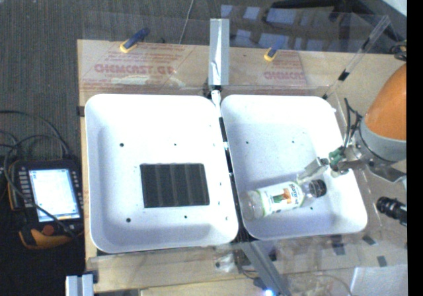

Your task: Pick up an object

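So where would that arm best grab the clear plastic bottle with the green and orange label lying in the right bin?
Probably across the labelled middle of the clear plastic bottle, coming straight down from above. It lies on its side on the right white bin's floor, dark cap toward the arm, so its round body gives two opposite sides to pinch; the neck looks narrower and nearer the gripper.

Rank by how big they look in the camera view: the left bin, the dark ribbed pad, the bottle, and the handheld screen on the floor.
1. left bin
2. dark ribbed pad
3. handheld screen and bottle: too alike to rank.
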`<state>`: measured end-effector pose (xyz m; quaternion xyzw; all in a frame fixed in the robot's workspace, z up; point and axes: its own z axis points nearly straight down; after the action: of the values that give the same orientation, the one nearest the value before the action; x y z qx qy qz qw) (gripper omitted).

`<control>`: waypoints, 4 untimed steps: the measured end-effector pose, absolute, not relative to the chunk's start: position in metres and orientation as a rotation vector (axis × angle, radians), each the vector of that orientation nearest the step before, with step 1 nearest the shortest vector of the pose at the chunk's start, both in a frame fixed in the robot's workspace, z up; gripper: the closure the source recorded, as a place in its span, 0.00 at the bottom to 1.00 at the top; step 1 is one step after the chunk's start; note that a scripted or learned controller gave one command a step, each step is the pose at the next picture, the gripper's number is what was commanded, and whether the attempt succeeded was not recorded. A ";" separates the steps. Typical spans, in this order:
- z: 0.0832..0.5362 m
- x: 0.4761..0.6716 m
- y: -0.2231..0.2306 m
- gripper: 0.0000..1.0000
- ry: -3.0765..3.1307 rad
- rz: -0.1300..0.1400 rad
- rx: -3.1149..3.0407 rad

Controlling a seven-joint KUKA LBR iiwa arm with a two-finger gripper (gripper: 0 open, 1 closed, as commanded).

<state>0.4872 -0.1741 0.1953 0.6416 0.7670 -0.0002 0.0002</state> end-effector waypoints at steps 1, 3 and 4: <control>0.145 0.495 -0.153 0.00 2.475 0.019 1.867; 0.141 0.509 -0.149 0.00 2.514 0.032 1.769; 0.159 0.516 -0.147 1.00 2.501 0.050 1.752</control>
<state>0.5158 -0.1473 0.1587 0.5732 0.8181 0.0164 0.0438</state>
